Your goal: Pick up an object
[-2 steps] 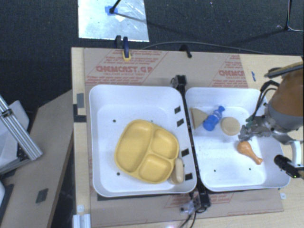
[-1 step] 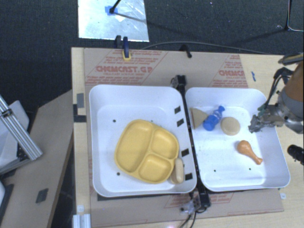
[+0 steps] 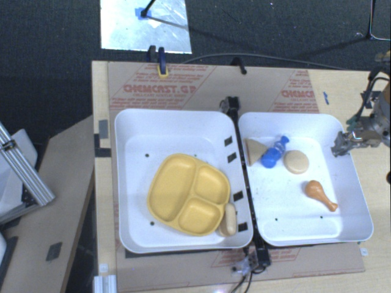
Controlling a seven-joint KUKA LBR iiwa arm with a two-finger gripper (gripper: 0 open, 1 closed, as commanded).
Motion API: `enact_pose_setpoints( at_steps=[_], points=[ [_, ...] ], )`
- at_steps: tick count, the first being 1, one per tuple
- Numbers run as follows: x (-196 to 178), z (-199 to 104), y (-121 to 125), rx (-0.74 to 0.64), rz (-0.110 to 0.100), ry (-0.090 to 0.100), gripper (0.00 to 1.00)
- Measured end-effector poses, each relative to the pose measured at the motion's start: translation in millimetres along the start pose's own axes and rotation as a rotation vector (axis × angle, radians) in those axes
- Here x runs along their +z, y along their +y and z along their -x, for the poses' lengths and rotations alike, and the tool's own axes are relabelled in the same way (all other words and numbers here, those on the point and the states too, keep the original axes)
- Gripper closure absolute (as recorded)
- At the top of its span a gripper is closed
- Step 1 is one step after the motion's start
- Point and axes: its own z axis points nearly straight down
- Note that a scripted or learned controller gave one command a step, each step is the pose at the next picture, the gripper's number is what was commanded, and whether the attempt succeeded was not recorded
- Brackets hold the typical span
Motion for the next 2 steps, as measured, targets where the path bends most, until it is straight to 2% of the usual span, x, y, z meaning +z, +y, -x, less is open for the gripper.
enact_pose_setpoints(
  at_steps=[1,2],
  points=[
    [1,0,1,0.0,-0.003,0.001,1.0],
    [14,-51,11,-0.005,-0.006,0.005,1.0]
  ],
)
